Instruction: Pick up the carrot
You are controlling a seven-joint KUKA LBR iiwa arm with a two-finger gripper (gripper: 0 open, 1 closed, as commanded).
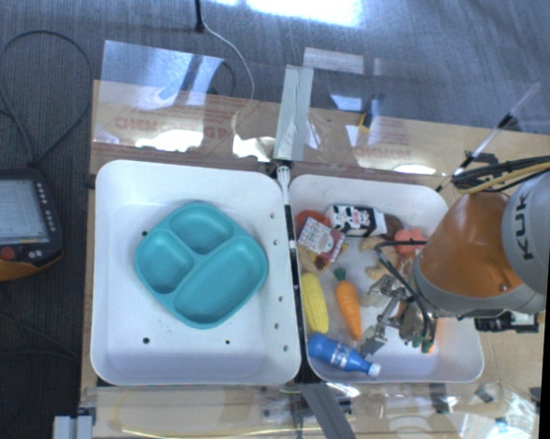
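My hand (380,332) hangs low in the right bin (452,367), nothing visibly gripped; how wide it's spread I can't tell. Carrot (348,306) lies just left of it, beside the corn (315,301), above the blue bottle (342,356). Best shift left, straddle carrot's width, avoid corn.

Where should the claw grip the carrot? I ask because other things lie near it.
Grip the carrot across its thick middle, coming straight down from above. It lies flat, its long axis running up-down in view, with the corn close on its left, so fingers likely fit best closing across its narrow width.
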